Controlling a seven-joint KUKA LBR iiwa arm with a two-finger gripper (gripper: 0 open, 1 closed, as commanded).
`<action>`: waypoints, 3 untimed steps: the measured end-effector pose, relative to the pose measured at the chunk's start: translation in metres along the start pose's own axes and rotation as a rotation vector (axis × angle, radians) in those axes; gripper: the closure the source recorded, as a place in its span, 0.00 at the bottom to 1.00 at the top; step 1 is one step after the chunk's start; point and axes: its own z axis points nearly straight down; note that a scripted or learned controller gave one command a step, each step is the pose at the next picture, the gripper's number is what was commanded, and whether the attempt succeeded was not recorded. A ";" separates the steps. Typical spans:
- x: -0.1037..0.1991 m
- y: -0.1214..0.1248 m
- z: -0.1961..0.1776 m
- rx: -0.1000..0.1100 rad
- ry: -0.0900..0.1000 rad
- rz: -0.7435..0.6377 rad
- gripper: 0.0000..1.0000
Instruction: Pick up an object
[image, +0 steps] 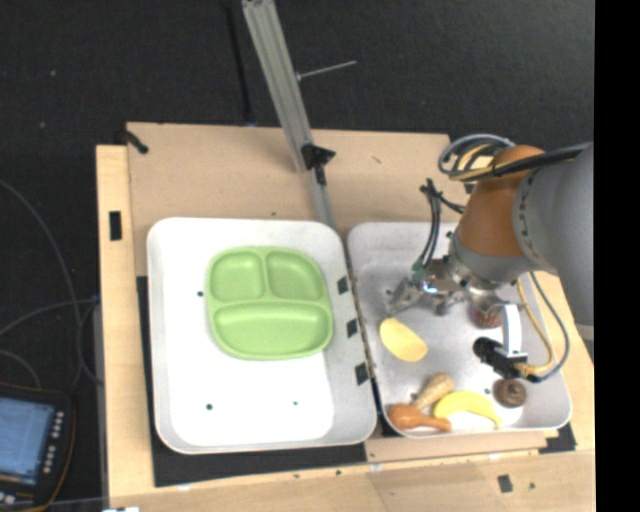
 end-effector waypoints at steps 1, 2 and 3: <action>-0.001 0.001 -0.012 -0.004 0.000 0.006 1.00; -0.012 0.000 -0.062 -0.006 -0.001 -0.002 1.00; -0.007 -0.003 -0.123 -0.009 -0.001 -0.006 1.00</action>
